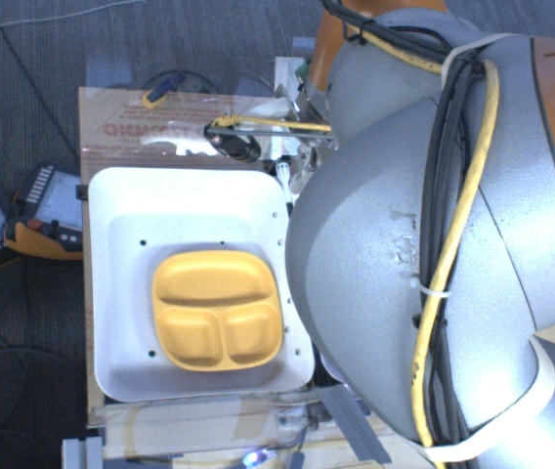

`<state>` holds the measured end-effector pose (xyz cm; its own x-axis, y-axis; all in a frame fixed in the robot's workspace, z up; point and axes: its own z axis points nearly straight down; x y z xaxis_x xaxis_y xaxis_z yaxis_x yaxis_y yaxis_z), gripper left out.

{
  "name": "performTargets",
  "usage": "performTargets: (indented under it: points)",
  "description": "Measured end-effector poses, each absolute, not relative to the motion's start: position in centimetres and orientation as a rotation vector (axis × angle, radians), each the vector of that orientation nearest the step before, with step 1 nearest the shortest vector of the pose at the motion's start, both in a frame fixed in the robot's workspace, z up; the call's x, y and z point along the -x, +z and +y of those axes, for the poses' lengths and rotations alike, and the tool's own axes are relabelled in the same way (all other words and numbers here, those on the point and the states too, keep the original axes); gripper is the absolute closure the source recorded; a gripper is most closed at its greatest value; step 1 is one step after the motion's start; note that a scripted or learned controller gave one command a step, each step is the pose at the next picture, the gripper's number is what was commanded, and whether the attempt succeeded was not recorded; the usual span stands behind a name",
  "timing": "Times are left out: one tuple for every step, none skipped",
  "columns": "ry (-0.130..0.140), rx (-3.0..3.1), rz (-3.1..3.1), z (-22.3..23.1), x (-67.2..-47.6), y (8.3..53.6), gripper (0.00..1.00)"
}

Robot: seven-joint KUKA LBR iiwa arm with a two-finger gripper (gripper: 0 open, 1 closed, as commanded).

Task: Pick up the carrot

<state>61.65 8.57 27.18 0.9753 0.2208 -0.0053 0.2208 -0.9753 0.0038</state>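
Observation:
My grey arm (424, 223) looms large on the right of the camera view and hides the right bin beneath it. Its wrist end reaches toward the top centre, where the gripper (287, 167) sits by the far right corner of the left white bin (111, 262). The gripper is mostly covered by the arm's body and cables. A yellow three-compartment plate (219, 309) lies in the left bin, with nothing in its compartments.
A brown cardboard sheet (150, 125) lies behind the left bin. A control pendant (43, 213) and loose cables rest on the dark carpet at the left. The bench's front edge with metal framing (287, 428) runs along the bottom.

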Motion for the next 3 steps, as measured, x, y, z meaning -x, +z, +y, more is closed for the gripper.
performTargets:
  points:
    - [-0.012, -3.113, 0.391, 14.2, -58.3, 21.0, 1.0]
    - [-0.005, -3.104, 0.432, 10.3, -51.1, 31.6, 1.0]
    - [0.001, -3.121, 0.337, 13.2, -48.5, 9.9, 1.0]
